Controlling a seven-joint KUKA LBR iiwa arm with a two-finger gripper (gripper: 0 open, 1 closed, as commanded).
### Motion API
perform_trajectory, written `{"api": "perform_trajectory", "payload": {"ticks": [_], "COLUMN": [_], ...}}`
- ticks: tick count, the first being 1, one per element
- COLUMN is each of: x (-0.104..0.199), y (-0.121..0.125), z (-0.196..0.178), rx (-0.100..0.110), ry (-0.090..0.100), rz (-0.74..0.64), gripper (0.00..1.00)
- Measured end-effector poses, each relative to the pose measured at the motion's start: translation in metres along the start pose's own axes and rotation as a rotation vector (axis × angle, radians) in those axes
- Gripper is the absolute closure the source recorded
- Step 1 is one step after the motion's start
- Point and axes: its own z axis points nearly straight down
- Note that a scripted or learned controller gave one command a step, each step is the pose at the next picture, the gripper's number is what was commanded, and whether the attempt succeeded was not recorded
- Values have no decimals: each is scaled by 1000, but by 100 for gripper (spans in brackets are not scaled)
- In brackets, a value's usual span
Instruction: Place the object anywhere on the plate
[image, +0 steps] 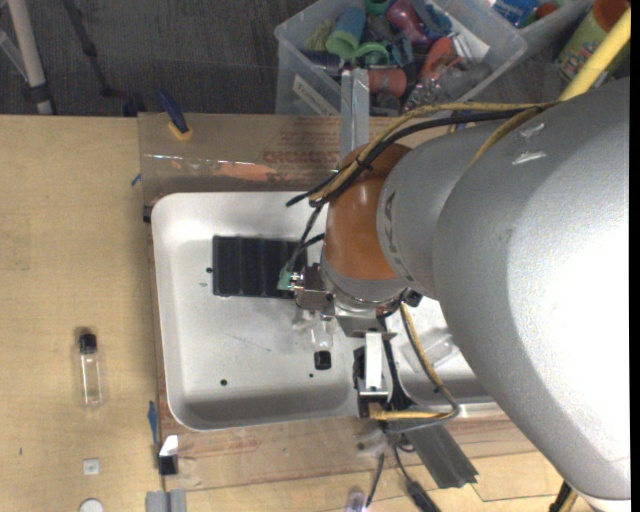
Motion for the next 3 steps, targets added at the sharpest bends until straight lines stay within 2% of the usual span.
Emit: {"api": "perform_trajectory", "payload": {"ticks": [1, 2, 3], "x": [43, 82, 83], "y": [-56, -11, 4], "z": [19, -62, 45], "rx": [2, -4, -2], "ry": [-1, 1, 1], "rz": [748, 129, 351], "gripper": [100, 100, 100]}}
